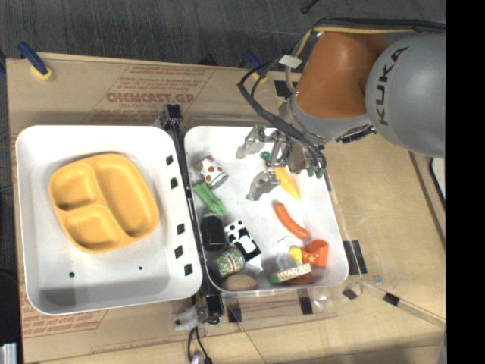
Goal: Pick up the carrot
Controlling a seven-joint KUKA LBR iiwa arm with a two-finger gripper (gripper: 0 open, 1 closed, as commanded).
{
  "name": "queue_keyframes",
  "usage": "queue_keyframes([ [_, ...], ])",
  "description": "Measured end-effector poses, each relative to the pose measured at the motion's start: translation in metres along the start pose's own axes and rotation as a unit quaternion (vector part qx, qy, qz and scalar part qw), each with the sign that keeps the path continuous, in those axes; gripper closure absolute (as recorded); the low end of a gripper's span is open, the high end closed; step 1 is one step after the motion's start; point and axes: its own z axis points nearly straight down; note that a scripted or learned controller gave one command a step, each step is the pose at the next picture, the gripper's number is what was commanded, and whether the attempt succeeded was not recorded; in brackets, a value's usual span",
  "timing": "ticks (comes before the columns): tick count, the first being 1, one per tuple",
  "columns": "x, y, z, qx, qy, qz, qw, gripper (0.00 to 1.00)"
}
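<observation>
well, two white bins (30,203), one yellow tray (102,200), one smooth orange carrot (292,221) lying slantwise; the gripper (265,161) is spread open above.

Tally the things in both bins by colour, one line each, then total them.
Yellow: 2, the divided tray and a piece by the hand
Orange: 1, the carrot
Green: 2, pod, can
Red: 2, cup, fries box
Black-and-white: 1, cow
Brown: 1, potato
Total: 9

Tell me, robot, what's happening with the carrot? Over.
Gripper above right bin, nothing seen between fingers. Carrot lies loose on bin floor. Yellow piece between them.
</observation>
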Motion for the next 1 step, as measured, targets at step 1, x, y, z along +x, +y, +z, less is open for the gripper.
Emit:
queue_keyframes([
  [1, 0.0390, -0.0723, 0.0100, -0.001, 0.001, -0.106, 0.9943, 0.00],
])
